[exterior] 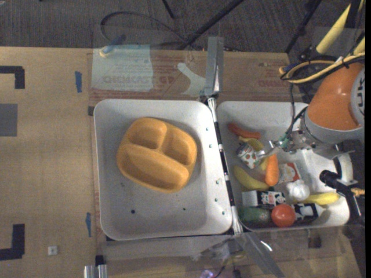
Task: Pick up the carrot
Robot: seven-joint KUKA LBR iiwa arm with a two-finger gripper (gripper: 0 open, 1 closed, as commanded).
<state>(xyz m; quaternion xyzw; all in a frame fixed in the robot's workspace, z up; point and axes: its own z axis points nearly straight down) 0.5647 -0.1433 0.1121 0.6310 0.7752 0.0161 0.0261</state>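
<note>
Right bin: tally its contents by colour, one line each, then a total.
Orange: 2, carrot and pepper
Yellow: 2, banana and another banana
Red: 1, tomato
Green: 1, cucumber
White: 1, garlic
Printed cartons: 4
Total: 11

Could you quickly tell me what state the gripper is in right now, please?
Gripper: just above the carrot in the right bin; open or shut cannot be told.

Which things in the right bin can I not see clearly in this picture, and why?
- Tool: small and blurred in the camera view, so its state is unclear.
- Carrot: its upper end merges with the tool; contact is unclear.
- Right bin: the arm covers its right side.
- Small cartons: print too small to read.
</note>
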